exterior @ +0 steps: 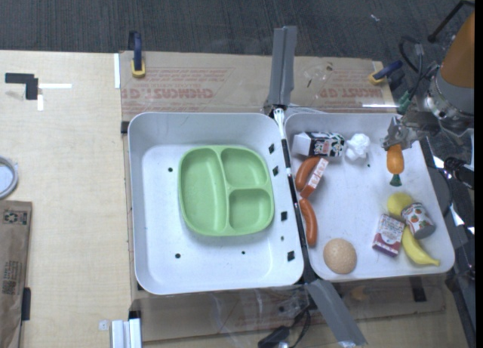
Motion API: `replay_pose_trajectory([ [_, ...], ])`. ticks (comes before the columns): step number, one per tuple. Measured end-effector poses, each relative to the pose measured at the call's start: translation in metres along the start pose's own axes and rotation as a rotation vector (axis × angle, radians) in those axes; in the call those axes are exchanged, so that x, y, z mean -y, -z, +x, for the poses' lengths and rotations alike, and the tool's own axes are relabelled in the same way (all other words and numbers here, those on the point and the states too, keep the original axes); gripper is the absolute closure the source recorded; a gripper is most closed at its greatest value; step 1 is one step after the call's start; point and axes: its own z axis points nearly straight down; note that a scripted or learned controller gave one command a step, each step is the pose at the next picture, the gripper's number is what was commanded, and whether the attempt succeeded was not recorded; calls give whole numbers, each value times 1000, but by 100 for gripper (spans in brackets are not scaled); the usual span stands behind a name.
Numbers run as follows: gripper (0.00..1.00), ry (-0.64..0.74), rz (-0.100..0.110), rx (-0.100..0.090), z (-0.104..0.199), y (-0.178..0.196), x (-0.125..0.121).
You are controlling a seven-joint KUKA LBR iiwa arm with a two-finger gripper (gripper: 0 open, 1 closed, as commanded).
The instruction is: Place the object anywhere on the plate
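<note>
One claw on my screen, hanging over the upper right corner of the right bin. I see an orange carrot right under its tips, upright, green end down. The carrot's top meets the fingers, and from this angle it looks pinched between them, so I log the claw as closed on the carrot. The carrot sits above the bin floor near the right wall; I cannot tell whether its lower end touches the floor.

Working outward in the same bin: a small white crumpled lump lies left of the claw, and just beside that a little black-and-white carton on its side. Below them a wrapped sausage leans against the left wall, with a second sausage lower along that wall. A tan egg rests near the bottom edge. At lower right, a banana curves along the wall, a small can lies on it, and a red packet touches the banana's left side.

Left bin holds the green plate, three compartments, sitting near the middle, well apart from the carrot. Both bins sit on a table of pale wood with brown cardboard behind them.
</note>
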Motion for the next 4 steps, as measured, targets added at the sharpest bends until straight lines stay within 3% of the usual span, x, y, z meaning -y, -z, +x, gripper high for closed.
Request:
replay_pose_trajectory([
  [1, 100, 133, 2, -1, 84, -18, 47],
  [2, 100, 374, 0, 0, 160, -9, 42],
  [3, 100, 482, 2, -1, 193, -9, 71],
  [4, 100, 599, 1, -1, 180, -9, 78],
])
